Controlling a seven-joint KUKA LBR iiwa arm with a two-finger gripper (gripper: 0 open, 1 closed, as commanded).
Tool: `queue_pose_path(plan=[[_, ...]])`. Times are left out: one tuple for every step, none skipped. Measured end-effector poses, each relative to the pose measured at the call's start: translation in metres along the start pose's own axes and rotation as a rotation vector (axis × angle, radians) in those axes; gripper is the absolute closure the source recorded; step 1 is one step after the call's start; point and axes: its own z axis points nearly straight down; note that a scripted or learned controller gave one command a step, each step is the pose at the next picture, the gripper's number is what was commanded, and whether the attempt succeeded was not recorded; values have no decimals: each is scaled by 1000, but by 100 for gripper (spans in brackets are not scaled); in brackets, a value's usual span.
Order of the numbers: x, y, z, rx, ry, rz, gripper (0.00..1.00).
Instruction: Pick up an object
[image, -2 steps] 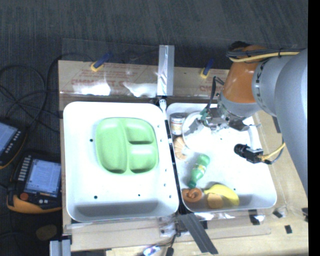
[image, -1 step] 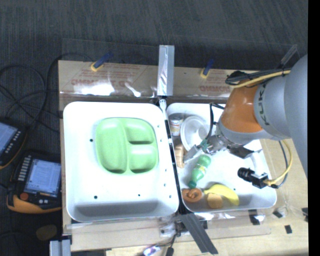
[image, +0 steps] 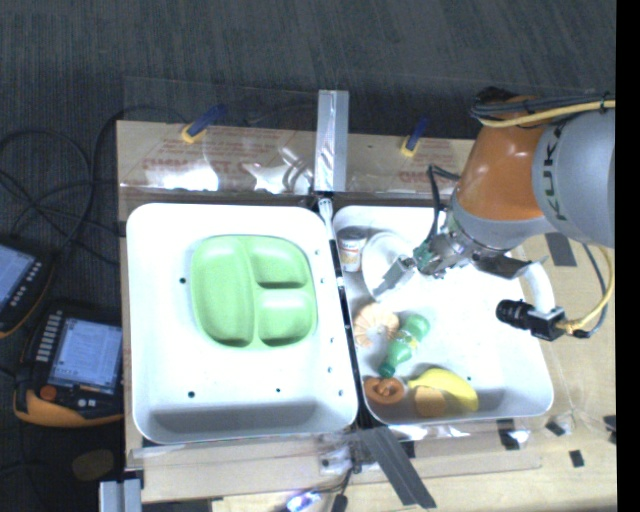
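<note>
My gripper (image: 392, 280) hangs low over the upper left part of the right bin (image: 500, 350), pointing down-left from the orange-banded wrist (image: 505, 185). Just beside its tip are a white round cup (image: 375, 252) and a small jar with a tan lid (image: 350, 246). Below the tip lie an orange-and-white frilly object (image: 374, 322) and a green bottle-shaped toy (image: 405, 340). Along the front wall sit a yellow banana (image: 450, 388), a brown round piece (image: 385, 390) and a tan piece (image: 430, 403). I see nothing held.
The left bin (image: 160, 380) holds a green divided plate (image: 255, 288). A black cylinder on a cable (image: 525, 317) hangs over the right bin's right side. A metal post (image: 332, 140) stands behind the divider between the bins.
</note>
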Motion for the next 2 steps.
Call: queue_pose_path(plan=[[-15, -49, 77, 1, 1, -93, 0], [-48, -30, 94, -8, -1, 170, 0]])
